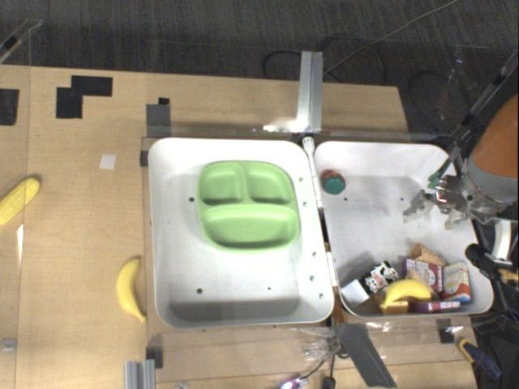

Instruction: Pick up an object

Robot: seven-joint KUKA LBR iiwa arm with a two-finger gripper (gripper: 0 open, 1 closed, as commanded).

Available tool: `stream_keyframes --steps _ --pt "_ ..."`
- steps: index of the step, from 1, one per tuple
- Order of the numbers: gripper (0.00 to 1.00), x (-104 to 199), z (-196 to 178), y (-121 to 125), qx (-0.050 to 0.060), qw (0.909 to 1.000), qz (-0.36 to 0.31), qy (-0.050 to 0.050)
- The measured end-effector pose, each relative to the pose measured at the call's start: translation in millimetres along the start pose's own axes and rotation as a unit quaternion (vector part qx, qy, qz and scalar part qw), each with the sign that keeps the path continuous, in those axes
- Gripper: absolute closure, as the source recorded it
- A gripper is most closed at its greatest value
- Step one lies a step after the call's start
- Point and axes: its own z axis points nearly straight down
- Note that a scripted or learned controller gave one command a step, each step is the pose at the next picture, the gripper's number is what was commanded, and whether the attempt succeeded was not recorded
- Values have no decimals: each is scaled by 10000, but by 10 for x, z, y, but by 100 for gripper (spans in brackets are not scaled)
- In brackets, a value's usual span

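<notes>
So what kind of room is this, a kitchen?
Probably a robot lab, not a kitchen: a grey arm with an orange band reaches over two shallow white bins, one holding a green divided plastic plate.

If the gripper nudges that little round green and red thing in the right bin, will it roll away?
Probably. The green and red object looks round, so it may roll. It sits by the right bin's left wall, which could stop it.

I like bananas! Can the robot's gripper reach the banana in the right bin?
Probably yes. The banana lies on top of the pile in the right bin, uncovered, and the gripper hangs over that same bin.
</notes>
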Motion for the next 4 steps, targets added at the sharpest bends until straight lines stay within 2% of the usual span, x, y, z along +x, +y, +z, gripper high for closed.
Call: stream_keyframes --steps 1,2,3,4 --pt "0 628 329 -126 -48 9995 -309 1" --pt "0 940 307 -675 -42 9733 -2297 1" --pt "0 1078 322 -42 -71 9708 -2399 -8" --pt "0 1168 341 578 -44 9750 -2222 -5"
